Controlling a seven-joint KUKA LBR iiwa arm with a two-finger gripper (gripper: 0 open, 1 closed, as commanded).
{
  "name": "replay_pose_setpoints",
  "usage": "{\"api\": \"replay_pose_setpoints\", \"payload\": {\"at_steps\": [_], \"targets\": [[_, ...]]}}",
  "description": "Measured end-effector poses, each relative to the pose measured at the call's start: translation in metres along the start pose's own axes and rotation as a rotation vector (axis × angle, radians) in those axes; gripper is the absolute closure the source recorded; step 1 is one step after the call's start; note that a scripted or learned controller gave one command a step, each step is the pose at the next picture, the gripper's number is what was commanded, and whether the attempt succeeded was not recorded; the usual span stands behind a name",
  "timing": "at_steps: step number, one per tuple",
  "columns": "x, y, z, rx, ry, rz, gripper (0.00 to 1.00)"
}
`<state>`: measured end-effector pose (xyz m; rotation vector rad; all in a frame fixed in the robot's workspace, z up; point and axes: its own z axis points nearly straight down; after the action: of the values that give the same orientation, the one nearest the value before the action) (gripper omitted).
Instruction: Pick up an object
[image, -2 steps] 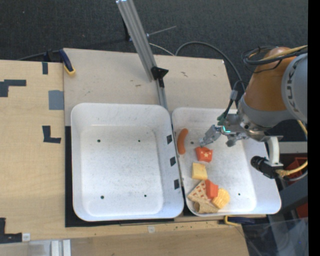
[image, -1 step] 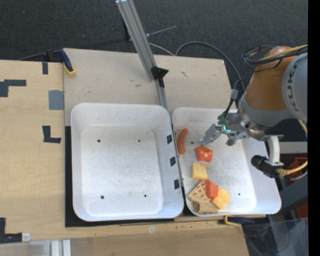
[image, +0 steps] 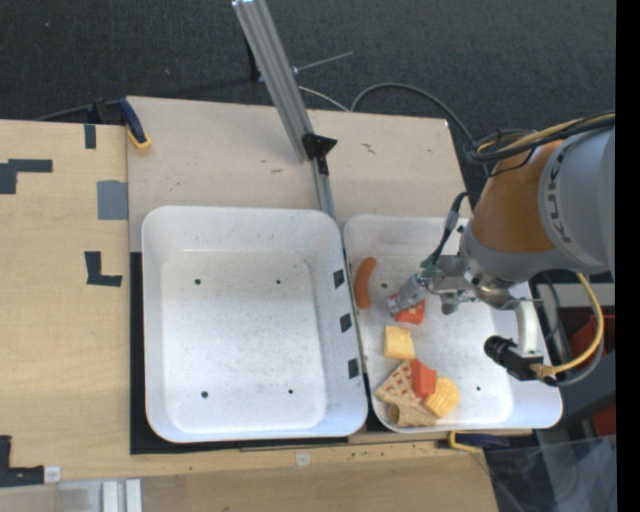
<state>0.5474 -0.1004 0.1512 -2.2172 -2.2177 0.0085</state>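
Observation:
The right bin holds several small food-like toys. An orange sausage shape lies by its left wall. A pale yellow block sits near the middle, and a waffle-patterned wedge, a red piece and a yellow-orange piece cluster at the front. My gripper reaches in from the right, low over a small red-orange piece that lies right under its fingertips. I cannot see whether that piece is between the fingers.
The left bin is large and white, with a raised rim next to the right bin. A slanted metal pole crosses above the back of the bins. The grey arm with its orange band and black cables covers the right bin's right side.

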Motion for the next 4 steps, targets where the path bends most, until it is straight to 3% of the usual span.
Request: {"api": "replay_pose_setpoints", "payload": {"at_steps": [1,2,3,4], "targets": [[0.006,0.007,0.050,-0.001,0.000,-0.002,0.00],[0.006,0.007,0.063,-0.006,-0.001,-0.001,0.00],[0.007,0.007,0.052,-0.006,0.000,-0.002,1.00],[0.006,0.011,-0.010,-0.012,-0.001,-0.001,1.00]]}}
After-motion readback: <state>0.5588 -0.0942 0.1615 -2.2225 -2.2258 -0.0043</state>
